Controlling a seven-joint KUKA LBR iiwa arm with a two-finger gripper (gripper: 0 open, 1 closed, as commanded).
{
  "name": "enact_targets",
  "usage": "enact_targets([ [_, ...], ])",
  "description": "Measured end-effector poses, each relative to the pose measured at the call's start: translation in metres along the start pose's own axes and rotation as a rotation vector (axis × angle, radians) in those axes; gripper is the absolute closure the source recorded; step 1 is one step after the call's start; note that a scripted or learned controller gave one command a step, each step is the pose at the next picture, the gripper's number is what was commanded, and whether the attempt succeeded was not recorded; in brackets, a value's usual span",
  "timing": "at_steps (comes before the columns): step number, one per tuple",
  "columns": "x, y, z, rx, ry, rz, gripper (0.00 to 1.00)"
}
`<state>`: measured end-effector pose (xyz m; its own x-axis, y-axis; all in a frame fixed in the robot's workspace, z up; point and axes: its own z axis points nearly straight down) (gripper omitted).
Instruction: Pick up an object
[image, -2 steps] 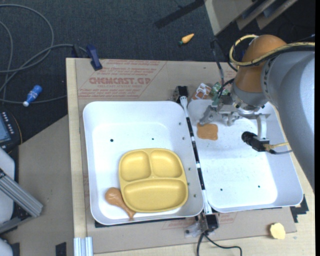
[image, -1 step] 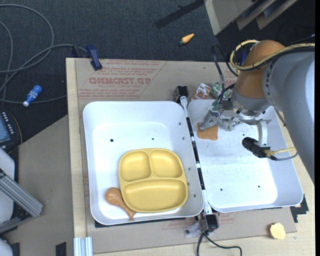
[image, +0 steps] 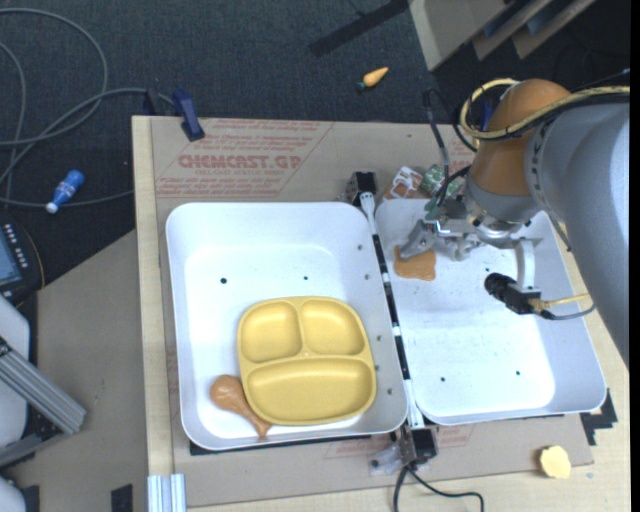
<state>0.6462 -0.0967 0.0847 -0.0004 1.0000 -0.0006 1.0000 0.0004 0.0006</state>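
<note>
The tan cardboard-covered tabletop (image: 250, 150) carries 2 shallow white plastic bins side by side. The grey arm with an orange band (image: 520, 130) reaches in from the right over the right bin (image: 480, 370). The left bin (image: 250, 240) holds a yellow plastic plate with 3 compartments (image: 303, 360), lying flat in its near half. A tan plastic drumstick toy (image: 236, 398) lies at the plate's near-left edge, touching it, its thin end pointing towards the bin's front wall. In the right bin's far-left corner, the metal gripper (image: 432, 243) hangs just above a small orange-brown flat toy piece (image: 417, 266), which rests on the bin floor close to the dividing wall. Whether it is released or clenched I cannot tell. A small yellow lump (image: 554, 461) sits on the tabletop's near-right corner.
</note>
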Motion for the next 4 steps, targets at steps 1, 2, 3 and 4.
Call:
enact_targets([
  [1,0.001,0.004,0.0,-0.001,0.0,0.0,0.0],
  [2,0.001,0.006,0.0,-0.001,0.0,-0.001,0.0],
  [3,0.003,0.021,0.0,-0.003,0.0,-0.001,0.0],
  [4,0.004,-0.015,0.0,0.005,0.001,0.002,0.0],
])
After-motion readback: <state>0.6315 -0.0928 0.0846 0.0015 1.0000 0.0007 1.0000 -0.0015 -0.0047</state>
